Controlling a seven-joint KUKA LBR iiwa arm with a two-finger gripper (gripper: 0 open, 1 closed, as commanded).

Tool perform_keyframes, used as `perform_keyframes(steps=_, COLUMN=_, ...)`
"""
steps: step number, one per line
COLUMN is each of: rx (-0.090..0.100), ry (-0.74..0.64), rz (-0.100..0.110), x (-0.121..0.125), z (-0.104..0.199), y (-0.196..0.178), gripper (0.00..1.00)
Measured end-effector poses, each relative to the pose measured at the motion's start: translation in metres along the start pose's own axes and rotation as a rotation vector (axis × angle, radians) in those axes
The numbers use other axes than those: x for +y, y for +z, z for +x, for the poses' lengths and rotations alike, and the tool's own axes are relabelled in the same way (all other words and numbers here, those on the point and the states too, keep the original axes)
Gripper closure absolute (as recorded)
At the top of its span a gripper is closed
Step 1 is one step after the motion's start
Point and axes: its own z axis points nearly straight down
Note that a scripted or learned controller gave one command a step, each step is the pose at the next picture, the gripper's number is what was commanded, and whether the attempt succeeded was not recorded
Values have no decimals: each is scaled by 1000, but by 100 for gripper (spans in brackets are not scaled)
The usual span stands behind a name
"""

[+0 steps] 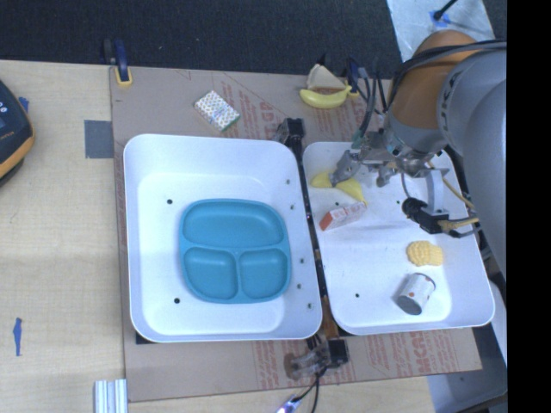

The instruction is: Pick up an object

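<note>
Gripper (pixel 355 172) down in right bin (pixel 465 315), top left corner, jaws hard to read, cannot tell. Yellow piece (pixel 343 185) right under it, red-white pack (pixel 342 217) just below.

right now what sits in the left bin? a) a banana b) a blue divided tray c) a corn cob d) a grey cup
b: the blue divided tray lies alone in the left bin, while the grey cup and the small yellow corn cob lie in the right bin, and the banana rests on the bench outside both bins.
</note>
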Motion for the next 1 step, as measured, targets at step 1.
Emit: perform_keyframes(steps=1, rx=0, ry=-2, rz=6, x=-1, z=4, y=20, gripper=0)
